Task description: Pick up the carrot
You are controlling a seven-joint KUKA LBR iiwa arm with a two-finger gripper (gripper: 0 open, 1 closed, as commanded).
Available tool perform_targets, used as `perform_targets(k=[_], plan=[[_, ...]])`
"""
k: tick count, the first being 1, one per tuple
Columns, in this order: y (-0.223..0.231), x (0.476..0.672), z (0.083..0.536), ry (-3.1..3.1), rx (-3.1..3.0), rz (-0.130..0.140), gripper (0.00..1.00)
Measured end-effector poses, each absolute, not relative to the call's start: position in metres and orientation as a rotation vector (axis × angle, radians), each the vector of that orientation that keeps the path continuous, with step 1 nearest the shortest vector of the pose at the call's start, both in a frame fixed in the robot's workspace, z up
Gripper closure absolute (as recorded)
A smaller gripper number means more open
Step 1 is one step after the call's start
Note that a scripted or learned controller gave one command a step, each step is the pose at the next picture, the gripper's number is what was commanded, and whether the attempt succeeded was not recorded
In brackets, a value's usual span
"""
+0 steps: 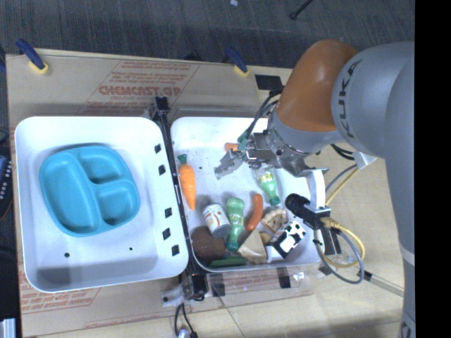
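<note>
The carrot (187, 186) is seen lying against the left wall of the right bin (211, 129). The gripper (230, 165) is held just right of it; its state cannot be told. A bottle (235, 222) could be grasped instead, given the crowding nearby.

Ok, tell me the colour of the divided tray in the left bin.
Light blue; the divided tray shows plainly in the camera view, lying in the white left bin.
</note>
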State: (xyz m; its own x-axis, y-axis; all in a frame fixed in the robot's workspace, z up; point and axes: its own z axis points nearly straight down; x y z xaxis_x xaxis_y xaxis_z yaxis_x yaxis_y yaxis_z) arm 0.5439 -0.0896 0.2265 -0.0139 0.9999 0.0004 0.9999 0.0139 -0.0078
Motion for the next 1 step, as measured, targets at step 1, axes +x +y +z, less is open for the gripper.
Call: perform_targets(k=[1], plan=[[-0.0969,0.592,0.1036,-2.217,-2.231,0.006,0.0]])
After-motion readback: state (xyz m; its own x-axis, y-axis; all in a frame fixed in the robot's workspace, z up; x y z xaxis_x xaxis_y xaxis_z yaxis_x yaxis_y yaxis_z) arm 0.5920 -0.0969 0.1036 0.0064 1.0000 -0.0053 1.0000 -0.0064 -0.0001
